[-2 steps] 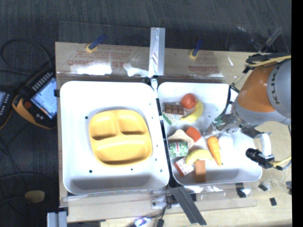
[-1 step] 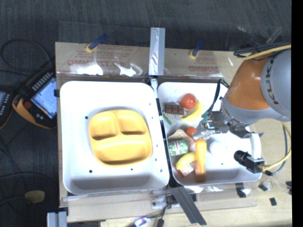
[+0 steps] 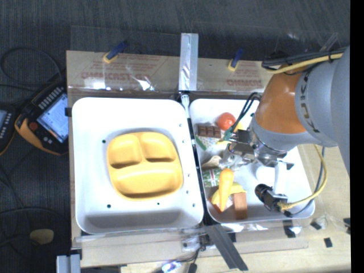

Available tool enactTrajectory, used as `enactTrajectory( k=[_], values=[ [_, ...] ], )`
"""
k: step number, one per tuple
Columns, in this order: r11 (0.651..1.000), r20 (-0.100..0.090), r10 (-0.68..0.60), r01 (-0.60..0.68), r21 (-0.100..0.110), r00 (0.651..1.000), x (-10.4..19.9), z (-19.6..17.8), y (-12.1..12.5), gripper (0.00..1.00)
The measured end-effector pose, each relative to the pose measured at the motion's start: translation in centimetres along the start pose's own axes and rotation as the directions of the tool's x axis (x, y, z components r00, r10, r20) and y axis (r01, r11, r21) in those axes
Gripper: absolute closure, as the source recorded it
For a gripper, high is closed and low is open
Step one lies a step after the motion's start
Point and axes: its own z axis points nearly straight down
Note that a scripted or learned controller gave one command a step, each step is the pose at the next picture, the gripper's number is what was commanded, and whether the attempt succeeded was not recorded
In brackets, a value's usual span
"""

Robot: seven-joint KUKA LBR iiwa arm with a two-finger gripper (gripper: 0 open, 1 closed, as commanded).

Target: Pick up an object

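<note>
The right bin [image 3: 301, 178] holds a jumble of small objects. A red ball [image 3: 226, 120] lies at its back, with a brown chocolate-bar-like block [image 3: 207, 131] to its left. A yellow banana [image 3: 223, 187] lies toward the front, with a brown block [image 3: 240, 203] beside it and a green-and-white packet [image 3: 209, 177] at its left. My gripper [image 3: 239, 151] hangs low over the middle of this bin, just above the banana's upper end. The wrist hides its tips, and nothing shows between them.
The left bin [image 3: 91, 152] holds a yellow divided tray [image 3: 145, 164]. A teach pendant [image 3: 45, 121] lies on the floor at the left. Blue clips [image 3: 115, 51] hold the cardboard sheet behind the bins. The arm's orange band [image 3: 281, 104] covers the right bin's back right.
</note>
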Motion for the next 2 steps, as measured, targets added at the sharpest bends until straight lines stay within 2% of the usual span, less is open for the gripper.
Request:
enactTrajectory(
  k=[1,2],
  values=[
    [0.911,0.005,-0.411,0.411,-0.002,0.911,-1.4,-7.6,-1.2,1.0],
    [0.998,0.004,-0.066,0.066,-0.002,0.998,7.7,-10.9,-3.2,1.0]
  ],
)
